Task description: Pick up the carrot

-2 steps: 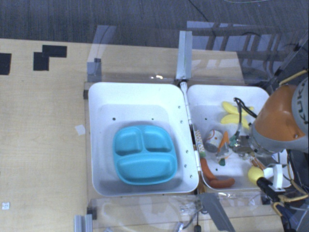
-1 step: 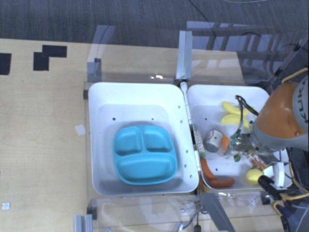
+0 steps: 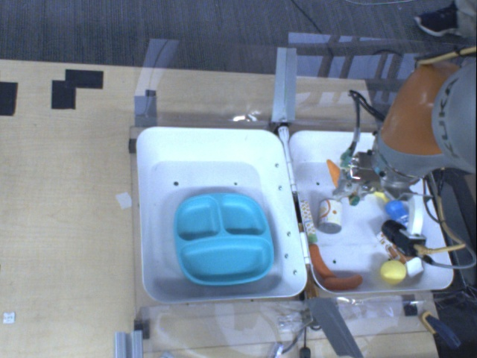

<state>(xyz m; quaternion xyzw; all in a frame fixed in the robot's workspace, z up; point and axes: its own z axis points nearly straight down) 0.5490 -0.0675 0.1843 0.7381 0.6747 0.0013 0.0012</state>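
Note:
The carrot (image 3: 333, 171) is a small orange piece lying in the right bin (image 3: 320, 144), near its back left part. My gripper (image 3: 352, 186) hangs over the same bin, just right of the carrot and slightly nearer the front. Nothing shows as held in it. The arm's wrist covers the bin's back right corner.
A small white cup (image 3: 330, 215) lies in front of the carrot. A reddish sausage (image 3: 333, 273) lies at the right bin's front left, a yellow lemon (image 3: 393, 272) at its front right, and a blue ball (image 3: 396, 210) under the wrist. A blue divided plate (image 3: 223, 239) sits in the left bin (image 3: 156, 200).

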